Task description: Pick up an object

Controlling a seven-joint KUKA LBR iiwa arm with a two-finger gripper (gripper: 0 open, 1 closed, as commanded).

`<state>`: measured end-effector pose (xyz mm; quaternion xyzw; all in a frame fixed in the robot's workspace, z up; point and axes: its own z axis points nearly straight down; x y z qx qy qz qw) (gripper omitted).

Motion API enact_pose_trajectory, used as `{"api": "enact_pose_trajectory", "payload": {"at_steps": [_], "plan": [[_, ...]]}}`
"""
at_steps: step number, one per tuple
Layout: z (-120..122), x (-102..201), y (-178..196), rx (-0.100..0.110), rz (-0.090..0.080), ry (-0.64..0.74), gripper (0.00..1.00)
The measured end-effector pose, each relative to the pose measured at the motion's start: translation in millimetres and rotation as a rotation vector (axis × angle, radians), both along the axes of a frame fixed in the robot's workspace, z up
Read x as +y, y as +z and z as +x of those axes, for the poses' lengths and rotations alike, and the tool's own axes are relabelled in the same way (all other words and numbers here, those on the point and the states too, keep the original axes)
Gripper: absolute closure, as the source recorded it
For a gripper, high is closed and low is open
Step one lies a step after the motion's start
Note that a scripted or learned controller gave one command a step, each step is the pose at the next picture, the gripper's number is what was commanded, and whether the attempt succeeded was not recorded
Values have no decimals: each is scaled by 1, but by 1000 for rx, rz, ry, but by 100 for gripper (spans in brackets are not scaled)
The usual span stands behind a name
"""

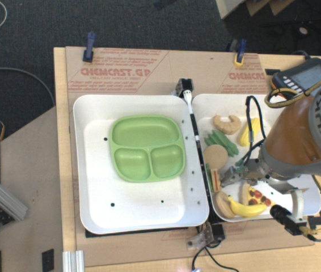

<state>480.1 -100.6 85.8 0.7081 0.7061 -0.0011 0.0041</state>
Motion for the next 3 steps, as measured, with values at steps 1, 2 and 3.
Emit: {"api": "enact_pose_trajectory", "payload": {"at_steps": [1,2,3], "plan": [[50,-56,-1,-1,3,0,0],[142,-39,0,-5,5,9,0],[138,-41,10,1,5,5,100]]}}
